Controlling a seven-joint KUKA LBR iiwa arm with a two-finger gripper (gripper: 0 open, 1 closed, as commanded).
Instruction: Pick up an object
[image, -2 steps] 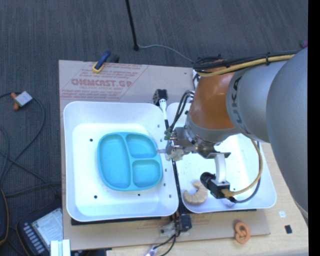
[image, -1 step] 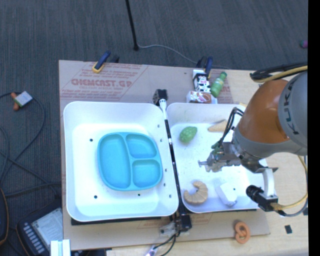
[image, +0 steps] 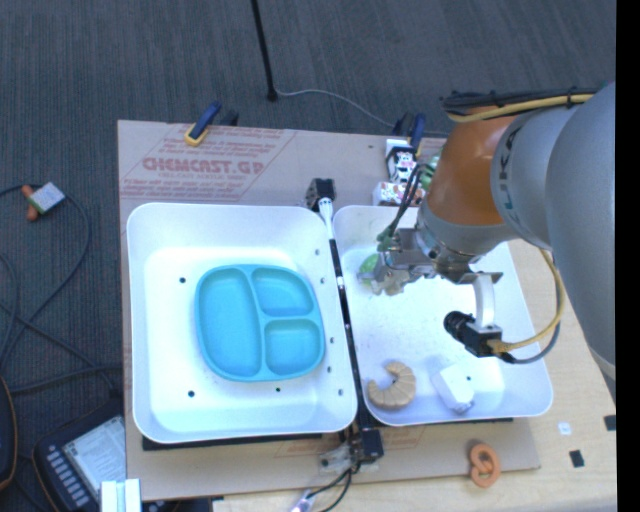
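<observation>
Reaching down into the right bin (image: 530, 395), the hand (image: 392, 268) sits low over a green object (image: 370, 264) by the far-left wall, likely its target; its grip state I cannot tell. A tan crescent piece (image: 392, 386) lies near the front.

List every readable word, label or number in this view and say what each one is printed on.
"CHEMCAST GP" in red print on the brown board under the bins, near its far left corner.
The lines of smaller red print around it are too blurred to read.
The small tag beside the arm is too small to read.
</observation>
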